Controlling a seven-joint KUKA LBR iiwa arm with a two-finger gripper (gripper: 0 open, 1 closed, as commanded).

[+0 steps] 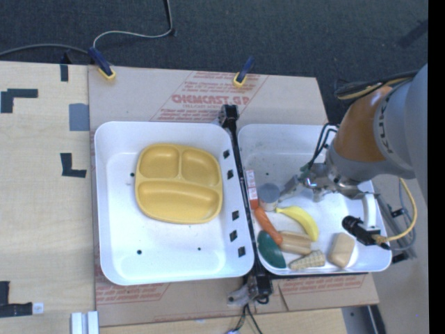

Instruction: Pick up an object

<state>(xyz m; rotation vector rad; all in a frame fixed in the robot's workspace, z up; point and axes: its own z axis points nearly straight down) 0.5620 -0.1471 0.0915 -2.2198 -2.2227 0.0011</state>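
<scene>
The right bin [278, 141] holds several toy foods. A yellow banana [301, 219] lies near its middle, with an orange carrot [267, 226] to its left. A dark green piece [271, 250], a tan roll [295, 242], a ridged beige piece [307, 260] and a tan bread chunk [341, 250] crowd the front edge. A grey round object [270, 192] sits by the left wall. My gripper [304, 185] hangs low over the bin, just above the banana and to the right of the grey object. The wrist hides its tips.
The left bin [115, 207] holds a yellow divided plate [179, 183]. A black divider [235, 186] runs between the bins. The grey arm with its orange band [358, 131] and yellow cable [400, 232] covers the right bin's right side.
</scene>
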